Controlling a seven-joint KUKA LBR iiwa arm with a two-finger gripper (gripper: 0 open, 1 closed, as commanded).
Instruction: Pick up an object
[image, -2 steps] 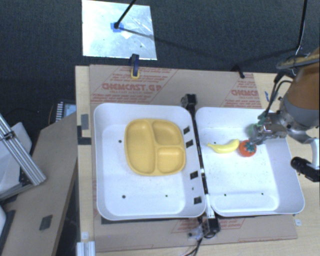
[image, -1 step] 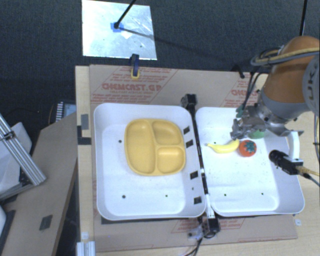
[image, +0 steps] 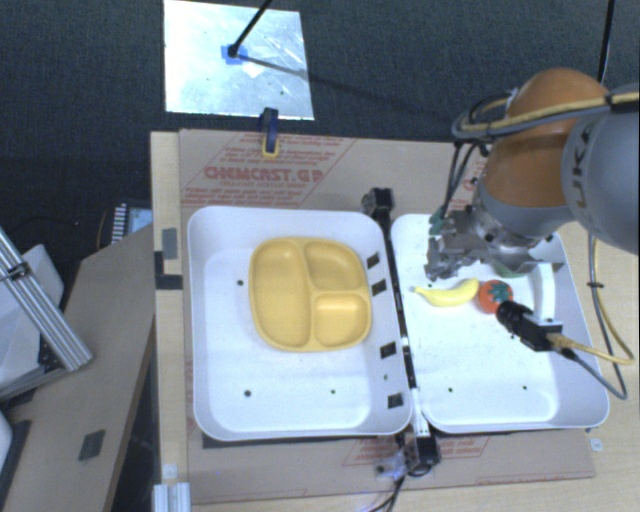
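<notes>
Camera view: banana (image: 448, 293) just below the fingers (image: 437, 262); their grip state unclear

place: robotics lab, pretty sure
arm: big industrial arm (image: 560, 150), loose cables
surface: cardboard-covered (image: 290, 170), two white bins (image: 220, 400)
side: aluminium framing (image: 40, 310)

a yellow divided plate (image: 307, 294) lies in the left white bin (image: 215, 400); behind the bins a brown cardboard sheet (image: 275, 170) with red print carries a yellow clamp (image: 270, 133), a silvery panel (image: 238, 58) beyond
</notes>
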